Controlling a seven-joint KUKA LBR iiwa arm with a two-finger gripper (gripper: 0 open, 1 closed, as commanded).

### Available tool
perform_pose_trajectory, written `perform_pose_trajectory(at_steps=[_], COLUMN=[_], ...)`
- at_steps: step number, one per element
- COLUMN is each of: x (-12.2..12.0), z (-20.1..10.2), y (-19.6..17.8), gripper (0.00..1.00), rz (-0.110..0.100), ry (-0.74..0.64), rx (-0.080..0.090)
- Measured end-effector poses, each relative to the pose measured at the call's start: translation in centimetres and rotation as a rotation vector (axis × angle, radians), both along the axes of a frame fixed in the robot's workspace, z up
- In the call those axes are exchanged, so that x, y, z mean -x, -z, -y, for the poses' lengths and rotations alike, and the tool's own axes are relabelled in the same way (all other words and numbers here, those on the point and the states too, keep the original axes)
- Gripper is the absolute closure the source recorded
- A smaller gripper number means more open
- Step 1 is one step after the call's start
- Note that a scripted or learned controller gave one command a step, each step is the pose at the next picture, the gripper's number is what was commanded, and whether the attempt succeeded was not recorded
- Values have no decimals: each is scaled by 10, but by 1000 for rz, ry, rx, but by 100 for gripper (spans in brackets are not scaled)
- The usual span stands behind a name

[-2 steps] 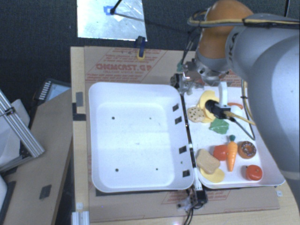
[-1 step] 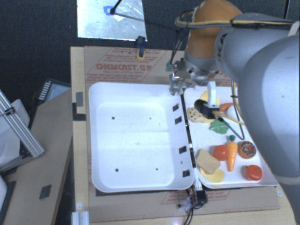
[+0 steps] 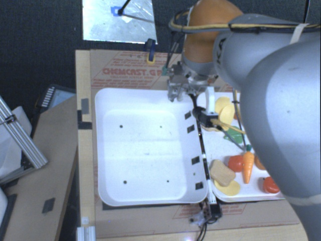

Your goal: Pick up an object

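The right bin (image 3: 216, 197) holds several toy foods. A tan bread piece (image 3: 221, 173) lies near the front on a yellow slice (image 3: 230, 188). Beside them are a red tomato (image 3: 235, 162), an orange carrot (image 3: 248, 167) and another red piece (image 3: 271, 185). Farther back sit pale yellow pieces (image 3: 225, 112) and a green pod (image 3: 233, 135). My gripper (image 3: 193, 102) hangs low over the far end of the divider between the two bins, just left of the yellow pieces. Nothing can be seen held in it. The arm hides much of the right bin.
The left bin (image 3: 108, 134) is a shallow white tray with black clips (image 3: 195, 159) along the shared rim. A blue and yellow clamp (image 3: 150, 51) stands behind it on the cardboard base. A foil sheet (image 3: 119, 14) lies at the back.
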State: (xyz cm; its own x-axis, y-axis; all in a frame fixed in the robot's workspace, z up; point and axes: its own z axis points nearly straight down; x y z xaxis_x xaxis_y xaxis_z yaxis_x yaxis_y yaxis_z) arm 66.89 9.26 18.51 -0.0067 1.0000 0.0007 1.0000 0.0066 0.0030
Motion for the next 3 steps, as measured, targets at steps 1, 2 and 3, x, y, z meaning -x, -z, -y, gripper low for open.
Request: perform_pose_trajectory(at_steps=[1, 2, 3], x=[0, 0, 72], z=[-56, -121, -97], y=[-7, -41, 10], gripper=[100, 100, 100], rz=[0, 2, -10], ry=[-1, -3, 7], rx=[-2, -3, 2])
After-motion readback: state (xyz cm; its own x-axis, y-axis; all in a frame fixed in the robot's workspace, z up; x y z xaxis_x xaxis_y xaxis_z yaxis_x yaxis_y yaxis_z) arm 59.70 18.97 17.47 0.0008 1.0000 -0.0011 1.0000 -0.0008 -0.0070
